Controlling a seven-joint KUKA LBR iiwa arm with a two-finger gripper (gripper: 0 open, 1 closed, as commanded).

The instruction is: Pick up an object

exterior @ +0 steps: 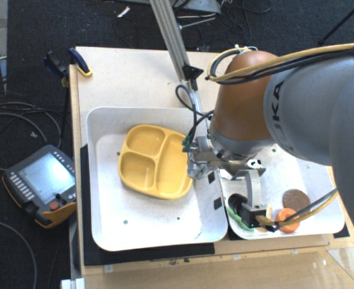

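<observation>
Camera view, left to right: a pendant (40,185) is lying on the dark floor beside the bench, its screen facing up among loose cables. On the bench, the left bin (105,221) is holding a yellow plate (155,161), a three-part divided dish sitting flat in the bin's upper middle, its right edge reaching toward the wall shared with the right bin (321,221).

The arm (297,95) is reaching in from the right and bending down over that shared wall, its orange band bulging above the wrist. The gripper (196,164) is hanging just beside the plate's right rim; whether it is touching the rim, and whether it is spread or closed, cannot be told, since the wrist is covering it. Nothing is visibly being held.

In the right bin, near the front edge, a green thing (242,220) is lying partly under black hardware, with an orange thing (288,220) and a brown disc (295,198) just to its right.

The plate is looking like rigid moulded plastic: likely light, stiff, smooth and somewhat slippery, not fragile. Being wide and shallow, it is probably offering no grip across its body; the raised rim nearest the gripper, or a divider ridge, is seeming the best place to pinch, though a thin-edge pinch is risking tilt or slip as it is lifting.
</observation>
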